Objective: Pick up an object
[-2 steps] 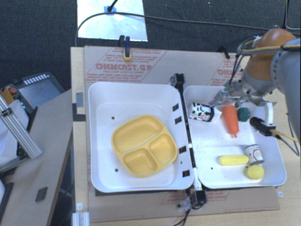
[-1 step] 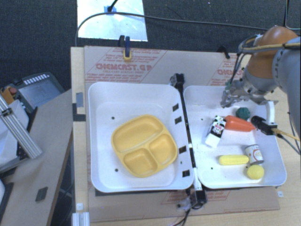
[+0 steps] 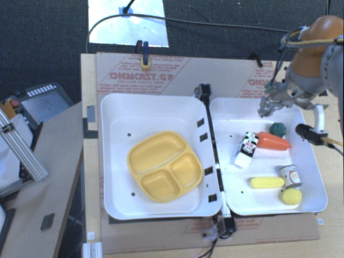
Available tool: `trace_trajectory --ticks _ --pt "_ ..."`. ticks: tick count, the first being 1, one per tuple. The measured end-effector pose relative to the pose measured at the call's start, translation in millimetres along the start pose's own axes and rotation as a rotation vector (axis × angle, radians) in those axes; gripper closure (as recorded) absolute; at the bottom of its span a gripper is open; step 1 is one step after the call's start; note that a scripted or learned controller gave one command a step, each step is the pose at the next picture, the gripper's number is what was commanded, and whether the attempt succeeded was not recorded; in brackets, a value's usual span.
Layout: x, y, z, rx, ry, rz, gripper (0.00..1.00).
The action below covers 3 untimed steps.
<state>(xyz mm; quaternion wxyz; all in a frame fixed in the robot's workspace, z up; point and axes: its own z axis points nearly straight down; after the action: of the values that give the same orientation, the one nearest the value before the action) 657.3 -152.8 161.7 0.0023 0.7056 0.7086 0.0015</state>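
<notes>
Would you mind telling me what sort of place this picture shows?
Probably a robotics lab bench set up for grasping trials: a robot arm reaches over two white bins, which hold a yellow divided tray and toy food such as a carrot.

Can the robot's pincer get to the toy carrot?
Probably yes. The pincer hangs over the right bin, near the carrot. The carrot lies on top, touching a small carton, with open space above it.
</notes>
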Motion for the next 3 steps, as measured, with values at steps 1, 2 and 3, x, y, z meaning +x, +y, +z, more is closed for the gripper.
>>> trace_trajectory --ticks 1,2,3 --pt "-0.4 1.9 -54.8 -0.002 -0.001 -0.001 1.0" --pt "39.4 -20.9 -63.1 0.004 0.001 -0.003 1.0" --pt "90.6 -37.7 -73.8 0.004 0.003 -0.005 1.0"
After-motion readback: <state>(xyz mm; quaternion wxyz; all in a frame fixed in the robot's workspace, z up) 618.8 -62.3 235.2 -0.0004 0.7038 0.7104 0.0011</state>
